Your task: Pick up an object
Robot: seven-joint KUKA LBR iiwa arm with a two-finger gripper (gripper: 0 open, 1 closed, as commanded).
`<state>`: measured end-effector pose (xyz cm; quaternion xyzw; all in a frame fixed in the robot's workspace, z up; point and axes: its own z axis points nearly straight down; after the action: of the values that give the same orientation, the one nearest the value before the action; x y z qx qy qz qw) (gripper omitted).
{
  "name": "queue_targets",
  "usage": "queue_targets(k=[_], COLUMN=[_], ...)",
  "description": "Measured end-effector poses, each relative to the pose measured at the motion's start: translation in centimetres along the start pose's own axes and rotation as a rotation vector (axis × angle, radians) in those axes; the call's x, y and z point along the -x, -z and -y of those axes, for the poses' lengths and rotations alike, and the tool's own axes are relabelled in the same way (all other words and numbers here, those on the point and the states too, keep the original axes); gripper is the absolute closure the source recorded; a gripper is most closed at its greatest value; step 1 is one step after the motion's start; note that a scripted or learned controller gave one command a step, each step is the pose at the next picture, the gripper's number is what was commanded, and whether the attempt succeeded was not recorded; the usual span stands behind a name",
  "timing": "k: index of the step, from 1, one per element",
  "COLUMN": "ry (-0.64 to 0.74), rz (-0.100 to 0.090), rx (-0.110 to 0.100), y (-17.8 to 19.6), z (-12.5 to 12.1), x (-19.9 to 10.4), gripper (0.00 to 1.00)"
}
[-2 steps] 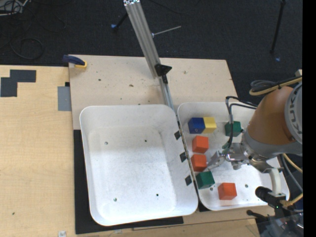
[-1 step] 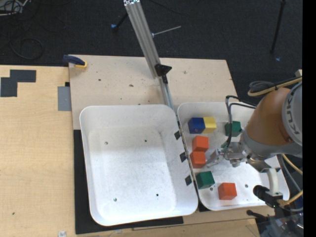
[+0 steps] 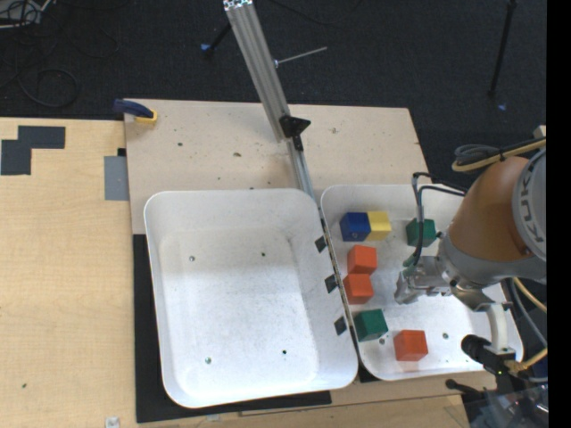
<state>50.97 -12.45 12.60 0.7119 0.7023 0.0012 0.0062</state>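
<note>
From the overhead camera, a pale wooden tabletop (image 3: 357,136) speckled with dark marks carries two shallow white bins side by side, resting partly on a black mat; beyond it lies dark carpeted floor (image 3: 401,34) with loose cables, and a lighter wood panel (image 3: 53,275) with grey patches sits to the left. A slanted aluminium rail (image 3: 259,56) rises from between the bins toward the top of the view, and a small blue-and-yellow clamp (image 3: 136,110) sits at the tabletop's far left corner. The left bin (image 3: 178,364) shows a bare white floor with a few dark specks. The right bin (image 3: 393,368) holds small coloured blocks: a blue block (image 3: 355,226) touching a yellow block (image 3: 379,225) at the far side, two orange blocks (image 3: 360,273) close together below them, a green block (image 3: 371,325) near the divider, an orange-red block (image 3: 410,345) toward the near edge, and a dark green block (image 3: 421,232) just beside the arm. The tool (image 3: 412,288) hangs low over the right bin's middle, near the orange blocks; whether it is released or clenched I cannot tell, and no block is seen in it.
</note>
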Motion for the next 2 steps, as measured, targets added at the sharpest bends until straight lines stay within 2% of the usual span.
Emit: queue_targets(k=[1, 2], ry=[0.014, 0.015], rz=[-0.008, -0.007], rx=[-0.01, -0.008], y=[4.3, 8.7], z=[0.0, -0.2], x=[-0.3, -0.8], gripper=[1.0, 1.0])
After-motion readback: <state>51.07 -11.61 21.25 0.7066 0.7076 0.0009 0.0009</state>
